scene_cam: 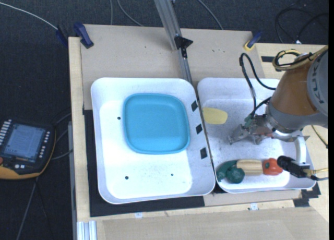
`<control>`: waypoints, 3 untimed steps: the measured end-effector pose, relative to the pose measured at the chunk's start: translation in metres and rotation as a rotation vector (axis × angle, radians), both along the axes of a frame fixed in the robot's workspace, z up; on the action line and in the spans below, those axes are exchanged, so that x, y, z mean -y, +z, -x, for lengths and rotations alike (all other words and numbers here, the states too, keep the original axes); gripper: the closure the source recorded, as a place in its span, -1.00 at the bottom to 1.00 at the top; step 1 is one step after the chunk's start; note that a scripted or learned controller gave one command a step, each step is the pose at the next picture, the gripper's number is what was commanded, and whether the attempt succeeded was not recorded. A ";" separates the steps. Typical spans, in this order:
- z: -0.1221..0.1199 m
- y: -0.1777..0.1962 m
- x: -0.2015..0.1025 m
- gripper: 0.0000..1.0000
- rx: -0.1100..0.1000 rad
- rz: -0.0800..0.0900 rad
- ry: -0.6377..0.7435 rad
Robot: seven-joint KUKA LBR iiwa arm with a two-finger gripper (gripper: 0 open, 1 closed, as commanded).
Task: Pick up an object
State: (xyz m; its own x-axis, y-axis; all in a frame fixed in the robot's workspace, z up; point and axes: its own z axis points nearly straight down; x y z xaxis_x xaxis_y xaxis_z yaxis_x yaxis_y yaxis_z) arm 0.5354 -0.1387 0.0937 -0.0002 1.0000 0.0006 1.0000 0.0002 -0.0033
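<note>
Overhead, slightly slanted look at a bench w/ two shallow white bins side by side. Left bin (104, 129) holds a light-blue square plate (156, 123), roughly centre, nudged toward 12 o'clock. Right bin (219, 90) has the loose items: a pale yellow flat piece (215, 116) at about 10 o'clock, near the divider; along the 6 o'clock wall, a dark green lump (230, 173) touching a tan wooden piece (249, 167), then a red tomato-like item (270, 167) just beside that.

Grey arm w/ orange band comes in from 3 o'clock. Its gripper (241, 135) sits low near the bin's centre, metal fingers (234, 138) pointing toward 9 o'clock over bare bin floor. They look close together w/ nothing visible between them, though detail is small.

Task status, as a judgement: no object lifted yet. Every item lies on the bin floor, apart from the gripper; yellow piece is at its 11 o'clock, green/tan/red row at its 6 o'clock. Reach, grasp & lift all remain.
</note>
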 end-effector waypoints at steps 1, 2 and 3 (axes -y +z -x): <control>-0.001 0.012 0.000 1.00 0.004 0.000 0.000; -0.012 0.063 -0.001 1.00 0.008 0.001 0.001; -0.017 0.107 0.001 1.00 0.008 0.001 0.000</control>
State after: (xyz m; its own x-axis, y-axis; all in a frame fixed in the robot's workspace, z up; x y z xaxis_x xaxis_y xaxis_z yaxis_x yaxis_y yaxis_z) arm 0.5528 -0.1397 0.2003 -0.0005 1.0000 -0.0007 1.0000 0.0005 0.0044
